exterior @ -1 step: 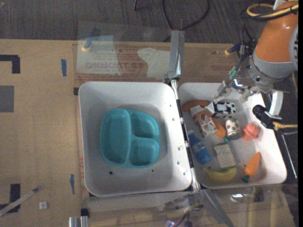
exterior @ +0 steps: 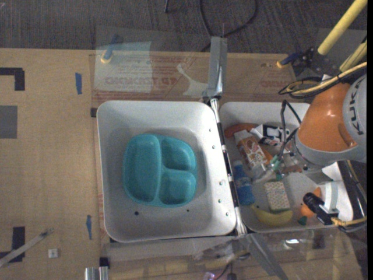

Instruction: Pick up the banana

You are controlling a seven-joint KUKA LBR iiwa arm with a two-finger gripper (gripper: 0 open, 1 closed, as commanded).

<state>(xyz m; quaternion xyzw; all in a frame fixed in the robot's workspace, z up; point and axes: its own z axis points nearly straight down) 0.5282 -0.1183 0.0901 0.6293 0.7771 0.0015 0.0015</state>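
**A:** Where is the banana (exterior: 274, 217)?

**B:** In the right bin (exterior: 256, 112), lying flat against the near wall, close to the corner by the divider. A tan speckled block (exterior: 278, 195) sits just above it, touching or almost touching.

**A:** And the pincer (exterior: 278, 167)?

**B:** Over the middle of that same bin, above the tan block and apart from the banana. The grey arm (exterior: 329, 127) with its orange band reaches in from the right. I cannot tell how far the pincer is open, or whether it has hold of anything; the clutter under it blurs together.

**A:** What else is in there?

**B:** A blue bottle (exterior: 243, 186) along the divider side and a red-and-white packet (exterior: 252, 151) beside the pincer.

**A:** The other bin?

**B:** The left bin (exterior: 116, 156) holds a teal divided tray (exterior: 160, 169). Both bins rest on the brown counter (exterior: 46, 174).
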